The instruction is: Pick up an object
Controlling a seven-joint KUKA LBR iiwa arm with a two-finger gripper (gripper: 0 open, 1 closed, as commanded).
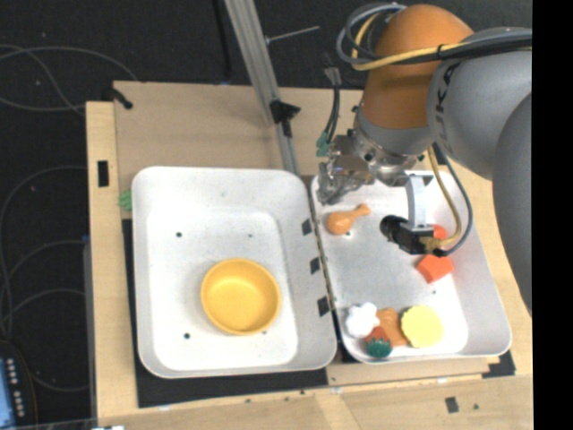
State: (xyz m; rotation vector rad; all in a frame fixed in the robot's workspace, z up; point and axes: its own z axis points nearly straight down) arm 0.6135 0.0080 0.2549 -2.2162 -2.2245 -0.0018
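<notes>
Approach seems the step in hand, with the pincer low over the right bin, its grip impossible to tell in the clutter, and the orange drumstick-shaped toy just below it, wanting a short descent.

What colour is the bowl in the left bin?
Yellow. The bowl shows clearly in the camera view, sitting in the left bin.
</notes>
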